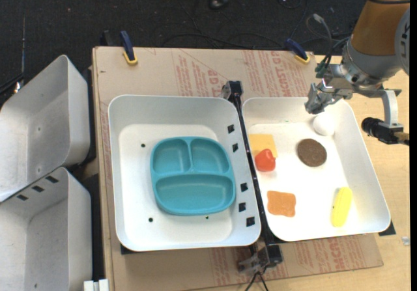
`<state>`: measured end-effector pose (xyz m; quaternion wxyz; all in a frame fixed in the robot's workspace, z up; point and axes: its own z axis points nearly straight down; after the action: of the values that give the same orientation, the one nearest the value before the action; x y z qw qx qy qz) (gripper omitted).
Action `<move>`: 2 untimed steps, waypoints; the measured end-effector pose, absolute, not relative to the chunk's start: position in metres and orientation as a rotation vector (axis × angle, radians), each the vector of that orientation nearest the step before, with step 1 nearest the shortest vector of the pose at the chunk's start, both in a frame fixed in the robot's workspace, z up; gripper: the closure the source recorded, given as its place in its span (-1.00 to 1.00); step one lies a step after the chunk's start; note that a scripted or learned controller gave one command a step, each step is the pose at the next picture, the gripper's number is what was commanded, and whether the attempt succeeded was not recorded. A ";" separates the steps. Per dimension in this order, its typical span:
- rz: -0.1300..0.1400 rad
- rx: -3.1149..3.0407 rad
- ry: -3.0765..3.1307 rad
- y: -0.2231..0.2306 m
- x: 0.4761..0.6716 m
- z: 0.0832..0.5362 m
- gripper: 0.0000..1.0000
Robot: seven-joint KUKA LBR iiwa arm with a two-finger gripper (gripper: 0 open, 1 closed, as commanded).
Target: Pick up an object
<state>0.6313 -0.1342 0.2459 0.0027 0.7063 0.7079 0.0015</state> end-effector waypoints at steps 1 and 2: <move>-0.001 2.217 2.229 -0.091 0.606 0.234 1.00; 0.000 2.216 2.231 -0.039 0.593 0.235 1.00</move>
<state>0.5925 -0.0394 0.2348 -0.0014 0.7046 0.7096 0.0001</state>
